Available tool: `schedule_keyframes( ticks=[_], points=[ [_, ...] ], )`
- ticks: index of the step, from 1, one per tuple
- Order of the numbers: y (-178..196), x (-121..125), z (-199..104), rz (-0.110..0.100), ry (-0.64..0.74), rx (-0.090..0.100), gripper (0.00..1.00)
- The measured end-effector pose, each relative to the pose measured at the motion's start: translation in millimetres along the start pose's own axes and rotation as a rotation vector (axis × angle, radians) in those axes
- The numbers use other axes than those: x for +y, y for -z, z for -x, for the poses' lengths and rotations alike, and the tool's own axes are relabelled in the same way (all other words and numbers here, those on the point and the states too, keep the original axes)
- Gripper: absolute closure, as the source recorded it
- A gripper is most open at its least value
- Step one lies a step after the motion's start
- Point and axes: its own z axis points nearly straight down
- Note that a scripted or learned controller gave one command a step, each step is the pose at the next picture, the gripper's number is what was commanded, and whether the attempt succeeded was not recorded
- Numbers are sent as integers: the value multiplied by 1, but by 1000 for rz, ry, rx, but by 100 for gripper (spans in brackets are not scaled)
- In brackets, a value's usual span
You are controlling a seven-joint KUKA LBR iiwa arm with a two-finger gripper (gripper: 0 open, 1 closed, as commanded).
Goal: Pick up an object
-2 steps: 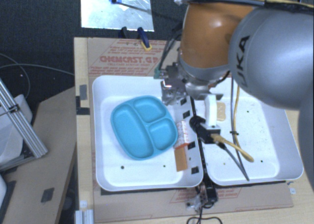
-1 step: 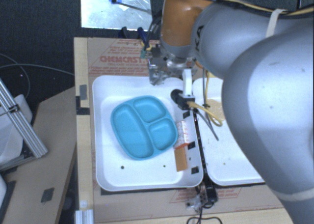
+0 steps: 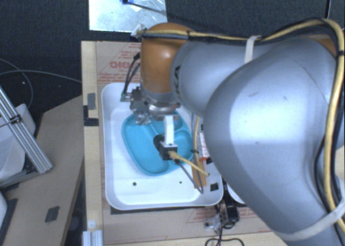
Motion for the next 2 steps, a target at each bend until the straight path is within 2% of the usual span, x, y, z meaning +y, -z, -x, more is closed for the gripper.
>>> schedule_keyframes(
  ticks=[1, 2],
  points=[
    [98, -78, -4, 6, -2, 2, 100],
    [183, -106, -23, 14, -1, 5, 100]
  ],
)
